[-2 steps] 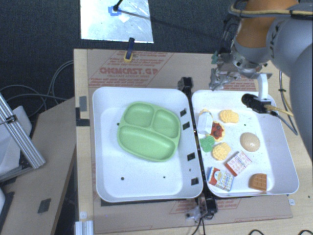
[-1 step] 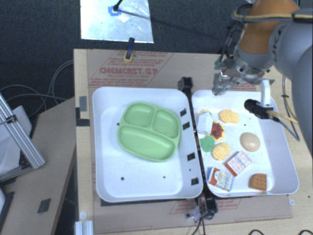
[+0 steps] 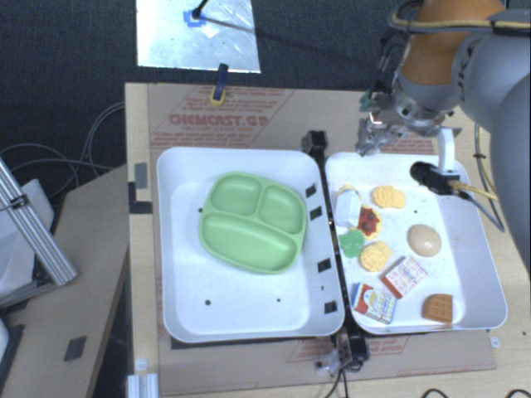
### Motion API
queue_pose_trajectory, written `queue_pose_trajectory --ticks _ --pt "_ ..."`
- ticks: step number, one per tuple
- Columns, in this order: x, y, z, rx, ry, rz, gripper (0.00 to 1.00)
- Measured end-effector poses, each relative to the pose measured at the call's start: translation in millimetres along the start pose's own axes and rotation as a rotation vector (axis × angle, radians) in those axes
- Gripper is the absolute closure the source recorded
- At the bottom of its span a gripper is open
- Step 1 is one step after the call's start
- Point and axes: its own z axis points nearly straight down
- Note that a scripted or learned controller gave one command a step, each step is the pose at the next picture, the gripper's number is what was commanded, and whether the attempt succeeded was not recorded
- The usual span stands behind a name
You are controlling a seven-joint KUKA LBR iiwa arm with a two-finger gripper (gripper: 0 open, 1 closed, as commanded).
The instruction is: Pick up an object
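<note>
A green divided plate sits in the left bin; a shiny sheet lies beyond the bench.

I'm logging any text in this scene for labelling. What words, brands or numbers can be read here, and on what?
"CHEMCAST GP", red print on the brown sheet under the bins; some letters blurred.
Same red print on the sheet's front edge: too blurred to read.
Small printed cartons in the right bin: print too small to read.
</note>
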Motion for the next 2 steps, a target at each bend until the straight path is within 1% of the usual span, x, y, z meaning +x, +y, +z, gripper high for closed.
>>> queue_pose_trajectory --ticks 1,2 --pt "-10 -14 2 0.003 -0.001 0.004 1.00" --pt "-10 2 -7 -0.001 0.000 0.000 1.00"
